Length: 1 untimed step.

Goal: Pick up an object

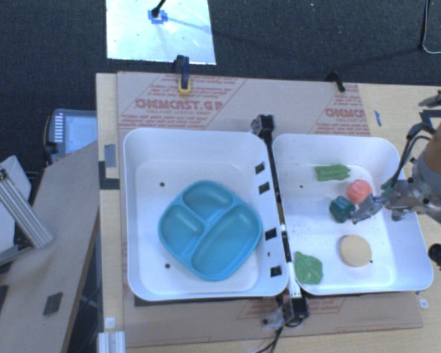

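Gripper (369, 210) low in right bin (408, 267), reaching from right; jaw state cannot be told; tip just beside dark teal object (341, 209) and orange-red object (359, 191); tan round object (355, 251) nearer front; blue divided plate (209, 229) in left bin (143, 190).

Divided plate (209, 229) in left bin (143, 153); toys probably in right bin (397, 271).
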Tool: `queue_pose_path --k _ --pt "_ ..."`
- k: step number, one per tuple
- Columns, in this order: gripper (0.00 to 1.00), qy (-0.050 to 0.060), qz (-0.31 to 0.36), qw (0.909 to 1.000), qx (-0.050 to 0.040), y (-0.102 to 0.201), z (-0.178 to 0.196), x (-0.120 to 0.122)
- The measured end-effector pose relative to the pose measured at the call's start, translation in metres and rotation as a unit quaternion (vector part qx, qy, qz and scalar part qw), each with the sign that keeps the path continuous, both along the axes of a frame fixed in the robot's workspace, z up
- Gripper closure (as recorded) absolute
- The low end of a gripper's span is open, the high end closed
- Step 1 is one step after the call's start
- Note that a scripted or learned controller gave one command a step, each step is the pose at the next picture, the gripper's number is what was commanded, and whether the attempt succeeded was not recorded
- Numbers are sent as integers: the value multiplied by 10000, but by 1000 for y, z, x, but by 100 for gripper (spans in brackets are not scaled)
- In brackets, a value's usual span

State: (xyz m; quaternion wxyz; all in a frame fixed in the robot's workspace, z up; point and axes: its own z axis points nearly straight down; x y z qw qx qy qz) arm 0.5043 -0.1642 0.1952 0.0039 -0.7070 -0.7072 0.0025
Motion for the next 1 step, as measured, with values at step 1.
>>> queue_pose_path --k 1 --pt "0 -50 14 10000 -11 0 5 3"
